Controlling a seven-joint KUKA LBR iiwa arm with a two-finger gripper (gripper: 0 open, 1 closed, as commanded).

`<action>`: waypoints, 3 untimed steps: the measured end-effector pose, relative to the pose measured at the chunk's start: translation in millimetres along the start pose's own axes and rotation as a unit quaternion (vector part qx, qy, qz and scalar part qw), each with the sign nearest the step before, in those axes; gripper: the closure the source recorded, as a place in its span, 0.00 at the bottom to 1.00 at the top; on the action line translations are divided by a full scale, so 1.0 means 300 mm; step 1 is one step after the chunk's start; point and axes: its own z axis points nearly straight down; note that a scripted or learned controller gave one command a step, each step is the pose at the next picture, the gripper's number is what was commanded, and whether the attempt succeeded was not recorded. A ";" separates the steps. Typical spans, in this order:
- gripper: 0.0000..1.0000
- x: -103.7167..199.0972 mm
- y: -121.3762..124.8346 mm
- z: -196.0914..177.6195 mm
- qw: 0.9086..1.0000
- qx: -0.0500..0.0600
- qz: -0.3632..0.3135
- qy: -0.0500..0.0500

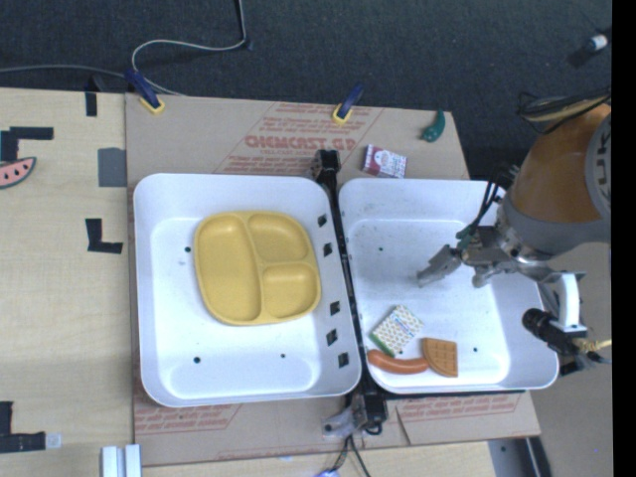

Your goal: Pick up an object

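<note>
In the right bin (397, 217), near its front edge, lie three small things: a checkered white packet (397, 329), a red-orange sausage (397, 364) and a brown waffle piece (440, 356). My gripper (459, 272) hangs over the right middle of that bin, above and to the right of them. Its fingers (432, 269) are spread open with nothing between them.
The left bin (164, 296) holds a yellow divided plate (258, 266). A small red and white packet (383, 161) and a green item (433, 125) lie on the cardboard behind the bins. The black divider clips (336, 266) run between the two bins.
</note>
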 end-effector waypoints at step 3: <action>1.00 0.117 0.093 0.298 1.000 -0.003 0.001 -0.002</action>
